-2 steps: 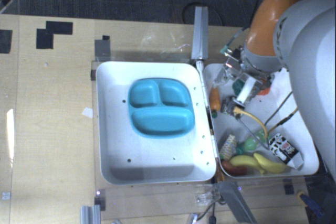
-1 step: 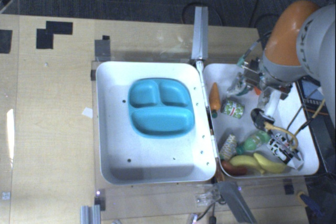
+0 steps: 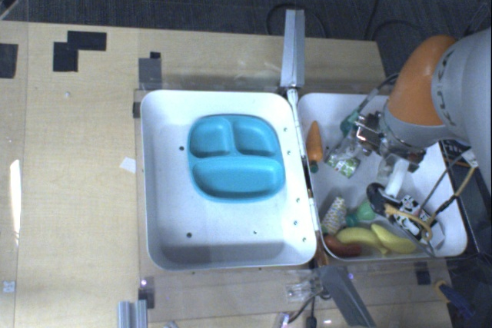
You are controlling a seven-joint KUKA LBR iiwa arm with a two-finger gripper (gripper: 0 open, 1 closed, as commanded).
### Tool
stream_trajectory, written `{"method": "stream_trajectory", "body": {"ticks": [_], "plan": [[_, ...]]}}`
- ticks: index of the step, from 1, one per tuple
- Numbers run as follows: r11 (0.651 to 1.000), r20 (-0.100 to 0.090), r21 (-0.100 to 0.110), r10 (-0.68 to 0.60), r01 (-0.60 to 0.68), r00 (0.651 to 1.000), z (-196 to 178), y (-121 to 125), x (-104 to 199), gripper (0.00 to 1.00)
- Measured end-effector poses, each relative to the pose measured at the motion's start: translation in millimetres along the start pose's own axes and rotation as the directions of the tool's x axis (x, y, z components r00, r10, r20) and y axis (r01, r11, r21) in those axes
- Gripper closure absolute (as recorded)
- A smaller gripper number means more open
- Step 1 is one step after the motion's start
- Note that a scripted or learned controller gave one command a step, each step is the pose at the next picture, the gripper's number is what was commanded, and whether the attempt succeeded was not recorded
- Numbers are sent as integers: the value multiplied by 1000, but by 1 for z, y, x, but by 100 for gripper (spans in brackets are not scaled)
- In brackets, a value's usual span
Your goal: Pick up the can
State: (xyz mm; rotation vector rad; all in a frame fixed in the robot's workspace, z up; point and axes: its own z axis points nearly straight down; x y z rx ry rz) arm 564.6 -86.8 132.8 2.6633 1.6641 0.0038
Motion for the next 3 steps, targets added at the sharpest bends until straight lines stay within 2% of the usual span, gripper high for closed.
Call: {"method": "stream_trajectory", "body": {"ticks": [1,2,3], "plan": [[1000,-3,-7,-26,26,1000,44,20,9,0],[1000,-6,-12,-26,26,1000,32,22,10,100],[1000,0,0,30,-30,1000,4,30,12,100]]}}
